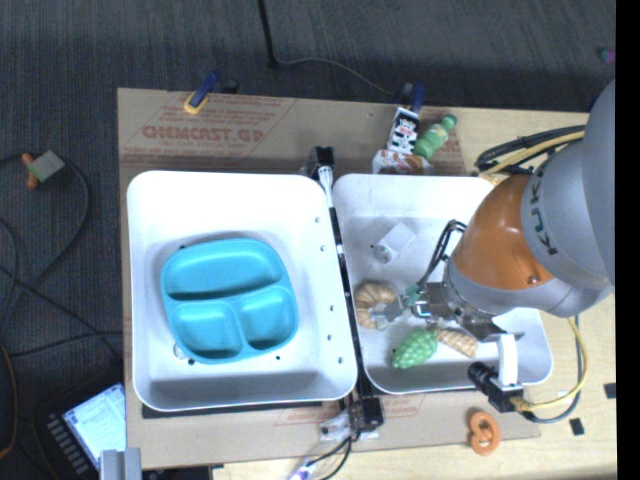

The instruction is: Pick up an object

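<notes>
Two white bins: the end effector hangs in the right bin above a green toy; its grip state cannot be told.

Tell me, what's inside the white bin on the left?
A blue divided tray lies inside the left bin. Whatever sits beneath the tray is covered.

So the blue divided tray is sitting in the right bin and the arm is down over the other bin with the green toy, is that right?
Not quite. The camera view shows the blue divided tray in the left bin, not the right one. The rest holds: the arm is down over the other bin, the right bin, where the green toy lies near the gripper.
</notes>
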### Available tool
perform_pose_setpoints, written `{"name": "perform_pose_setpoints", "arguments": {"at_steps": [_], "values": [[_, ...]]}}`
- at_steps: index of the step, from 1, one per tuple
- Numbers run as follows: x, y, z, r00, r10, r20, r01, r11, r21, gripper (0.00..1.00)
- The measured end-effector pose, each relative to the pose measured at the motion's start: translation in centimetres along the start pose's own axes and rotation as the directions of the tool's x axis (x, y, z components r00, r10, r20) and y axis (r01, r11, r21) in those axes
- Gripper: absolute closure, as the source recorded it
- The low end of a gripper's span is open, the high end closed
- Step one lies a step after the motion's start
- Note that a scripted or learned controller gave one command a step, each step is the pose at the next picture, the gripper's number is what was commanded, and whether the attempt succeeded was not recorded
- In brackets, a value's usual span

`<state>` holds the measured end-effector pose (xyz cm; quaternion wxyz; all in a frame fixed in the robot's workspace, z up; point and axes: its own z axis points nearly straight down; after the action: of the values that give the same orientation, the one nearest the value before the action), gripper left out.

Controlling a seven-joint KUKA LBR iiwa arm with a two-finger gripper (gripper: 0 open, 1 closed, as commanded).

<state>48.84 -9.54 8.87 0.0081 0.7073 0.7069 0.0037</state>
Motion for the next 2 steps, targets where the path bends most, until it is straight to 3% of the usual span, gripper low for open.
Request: {"name": "perform_pose_setpoints", "arguments": {"at_steps": [1, 2], "values": [[-0.1, 0.0, -1.0, 1.000, 0.002, 0.002, -0.002, 1.000, 0.001, 1.00], [6.5, 0.2, -20.8, 1.000, -0.001, -0.005, 0.002, 1.000, 0.014, 1.00]]}}
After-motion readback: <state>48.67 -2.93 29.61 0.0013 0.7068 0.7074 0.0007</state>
